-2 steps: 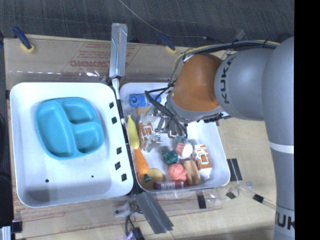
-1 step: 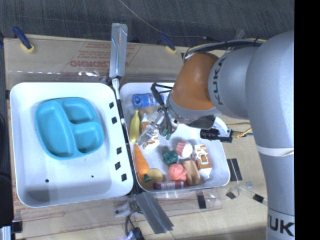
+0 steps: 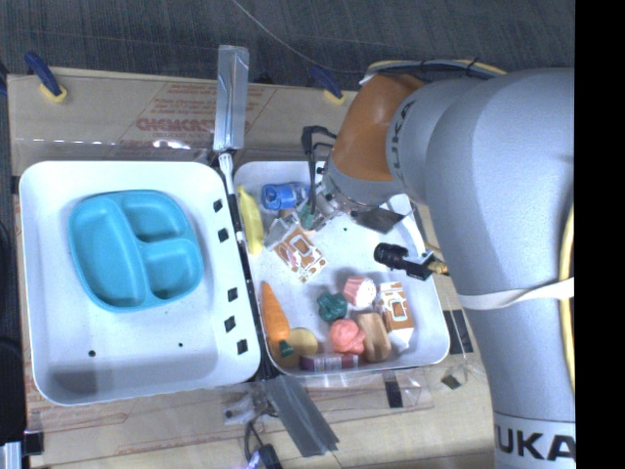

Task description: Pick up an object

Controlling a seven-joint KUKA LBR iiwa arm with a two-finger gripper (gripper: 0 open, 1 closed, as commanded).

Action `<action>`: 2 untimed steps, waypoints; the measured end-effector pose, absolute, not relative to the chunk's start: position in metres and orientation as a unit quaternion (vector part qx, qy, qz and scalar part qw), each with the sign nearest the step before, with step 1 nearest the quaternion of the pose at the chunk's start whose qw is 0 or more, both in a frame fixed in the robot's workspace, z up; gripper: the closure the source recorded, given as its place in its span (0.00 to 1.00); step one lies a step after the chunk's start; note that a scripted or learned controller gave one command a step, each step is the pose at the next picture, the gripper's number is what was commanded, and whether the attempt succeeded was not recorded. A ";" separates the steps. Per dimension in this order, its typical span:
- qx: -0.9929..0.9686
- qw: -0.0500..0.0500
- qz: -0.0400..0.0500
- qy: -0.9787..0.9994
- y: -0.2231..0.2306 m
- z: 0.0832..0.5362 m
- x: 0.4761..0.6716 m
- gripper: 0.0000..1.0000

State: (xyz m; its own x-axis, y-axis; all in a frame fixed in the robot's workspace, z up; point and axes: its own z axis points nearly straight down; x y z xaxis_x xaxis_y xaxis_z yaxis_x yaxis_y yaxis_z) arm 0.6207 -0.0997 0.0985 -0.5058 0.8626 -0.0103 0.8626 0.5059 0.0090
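My gripper reaches down into the far end of the right bin, under the orange band of the arm. Its tip is right beside a small blue can-like object and just above a white and orange carton. A yellow banana lies along the bin's left wall. Nearer the front lie a carrot, a green piece, a pink and white piece, an orange and white box and a pink round toy. The arm hides the bin's far right corner.
The left bin holds a blue divided plate. A metal bar stands up at the back between the bins. A black part sticks out from the arm over the right bin.
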 end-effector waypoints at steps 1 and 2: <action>0.494 0.007 0.002 0.869 -0.098 0.110 0.622 1.00; 0.584 0.002 0.001 0.812 -0.051 0.195 0.643 1.00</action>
State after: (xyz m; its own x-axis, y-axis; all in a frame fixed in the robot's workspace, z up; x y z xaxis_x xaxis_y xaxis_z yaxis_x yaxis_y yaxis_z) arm 0.6429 -0.0512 0.1948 -0.3187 0.9479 -0.0013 0.9479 0.3187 0.0040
